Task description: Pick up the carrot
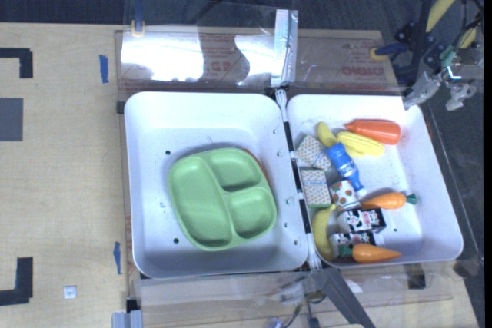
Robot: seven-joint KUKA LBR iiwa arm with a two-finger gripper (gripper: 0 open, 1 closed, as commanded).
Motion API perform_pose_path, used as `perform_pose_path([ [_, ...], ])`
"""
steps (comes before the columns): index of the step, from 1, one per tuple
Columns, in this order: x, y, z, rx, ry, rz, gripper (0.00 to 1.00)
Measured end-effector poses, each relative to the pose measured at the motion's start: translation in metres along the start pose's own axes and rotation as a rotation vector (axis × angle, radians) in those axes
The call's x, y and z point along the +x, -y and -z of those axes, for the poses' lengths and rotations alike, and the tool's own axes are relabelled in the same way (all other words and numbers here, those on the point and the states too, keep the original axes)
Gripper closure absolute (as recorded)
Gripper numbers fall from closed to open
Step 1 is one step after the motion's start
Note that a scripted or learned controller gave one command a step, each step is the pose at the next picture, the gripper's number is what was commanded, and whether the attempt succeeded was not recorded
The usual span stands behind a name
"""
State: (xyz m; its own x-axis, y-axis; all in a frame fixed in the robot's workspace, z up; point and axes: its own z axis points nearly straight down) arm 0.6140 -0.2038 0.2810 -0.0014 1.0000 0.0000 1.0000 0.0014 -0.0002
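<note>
Gripper (440, 84) hangs above right bin's (442, 188) far right corner. Left of it, in that bin: hot dog (374, 130), bottle (343, 164), carrot (383, 200). Further left, divided plate (222, 197) in left bin (146, 165).

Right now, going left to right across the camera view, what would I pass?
Blue tape mark → left bin → green divided plate → blue bottle → right bin → gripper just past its far right corner.

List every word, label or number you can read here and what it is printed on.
Red lettering on the clear panel behind the right bin: too blurred to read.
Red print on the clear panel behind the left bin: washed out by glare.
Black-and-white pack: print too small to read.
</note>
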Motion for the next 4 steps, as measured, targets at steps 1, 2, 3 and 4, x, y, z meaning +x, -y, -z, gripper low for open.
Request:
perform_pose_path([
  [1, -0.004, 0.037, -0.099, 0.0, -0.001, 0.264, 0.0],
  [2, 0.0, 0.09, -0.1, -0.002, -0.001, 0.9, 0.0],
  [3, 0.033, 0.099, -0.153, -0.003, 0.001, 1.087, 0.0],
  [4, 0.0, 0.052, -0.173, -0.021, 0.025, 1.535, 0.0],
])
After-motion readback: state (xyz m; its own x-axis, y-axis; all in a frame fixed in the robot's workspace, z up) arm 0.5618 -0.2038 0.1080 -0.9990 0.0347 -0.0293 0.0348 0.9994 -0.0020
